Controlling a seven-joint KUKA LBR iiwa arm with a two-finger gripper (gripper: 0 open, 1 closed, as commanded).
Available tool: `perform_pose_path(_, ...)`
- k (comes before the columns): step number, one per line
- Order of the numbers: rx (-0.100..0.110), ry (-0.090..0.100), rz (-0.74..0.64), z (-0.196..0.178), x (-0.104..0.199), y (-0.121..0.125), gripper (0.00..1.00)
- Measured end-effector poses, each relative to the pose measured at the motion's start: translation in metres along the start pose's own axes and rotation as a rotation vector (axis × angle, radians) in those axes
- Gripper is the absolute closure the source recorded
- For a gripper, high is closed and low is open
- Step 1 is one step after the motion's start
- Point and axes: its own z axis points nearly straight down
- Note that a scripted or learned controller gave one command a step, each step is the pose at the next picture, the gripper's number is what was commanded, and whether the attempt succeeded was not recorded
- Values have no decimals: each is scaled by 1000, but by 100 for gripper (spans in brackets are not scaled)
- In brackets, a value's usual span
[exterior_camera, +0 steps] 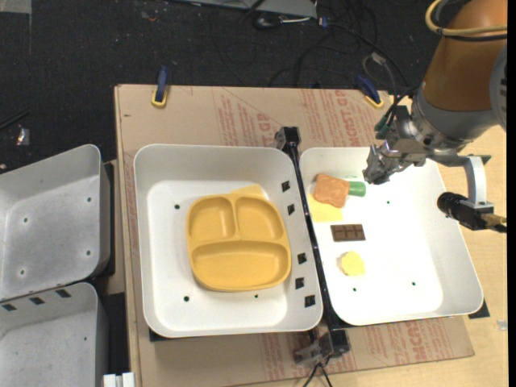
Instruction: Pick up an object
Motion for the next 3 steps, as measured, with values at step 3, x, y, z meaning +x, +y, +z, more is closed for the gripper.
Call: perform_pose_path(3, 2, 0, 1, 49, 143, 26, 100)
